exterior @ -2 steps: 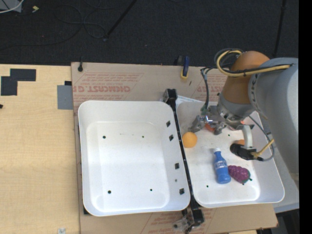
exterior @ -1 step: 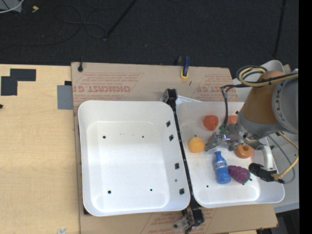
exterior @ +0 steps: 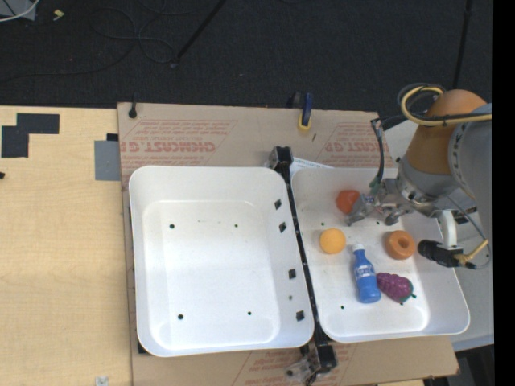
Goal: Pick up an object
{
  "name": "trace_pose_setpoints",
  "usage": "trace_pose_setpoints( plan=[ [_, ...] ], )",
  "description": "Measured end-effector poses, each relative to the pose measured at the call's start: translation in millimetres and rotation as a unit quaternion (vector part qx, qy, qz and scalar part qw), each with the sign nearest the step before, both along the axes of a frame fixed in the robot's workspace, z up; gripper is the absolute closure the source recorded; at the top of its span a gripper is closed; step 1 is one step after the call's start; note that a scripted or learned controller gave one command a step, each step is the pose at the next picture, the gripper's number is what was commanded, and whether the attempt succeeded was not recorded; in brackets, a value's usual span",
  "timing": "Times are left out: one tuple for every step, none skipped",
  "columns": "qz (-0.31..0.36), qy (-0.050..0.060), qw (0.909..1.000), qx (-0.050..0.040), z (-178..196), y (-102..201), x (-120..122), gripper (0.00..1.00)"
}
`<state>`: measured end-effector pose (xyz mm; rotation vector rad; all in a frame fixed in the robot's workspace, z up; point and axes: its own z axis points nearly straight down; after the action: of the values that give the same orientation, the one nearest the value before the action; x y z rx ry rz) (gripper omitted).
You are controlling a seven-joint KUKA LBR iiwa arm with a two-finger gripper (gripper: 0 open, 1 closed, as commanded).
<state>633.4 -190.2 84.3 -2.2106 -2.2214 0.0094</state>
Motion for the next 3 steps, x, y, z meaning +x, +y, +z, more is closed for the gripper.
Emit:
trace_pose_setpoints(
  plan=[
    [0.001, 0.000, 1.0000, 0.0019, -0.5, 92.4, 9.9, 0.00],
    [-0.002, 0.002, 1.0000, 0.0011, 7.1, 86.9, 9.2, 1.00],
    [-0.004, -0.002, 1.0000, 0.0000, 0.9, 33.7, -3.6, 1.00]
  ],
)
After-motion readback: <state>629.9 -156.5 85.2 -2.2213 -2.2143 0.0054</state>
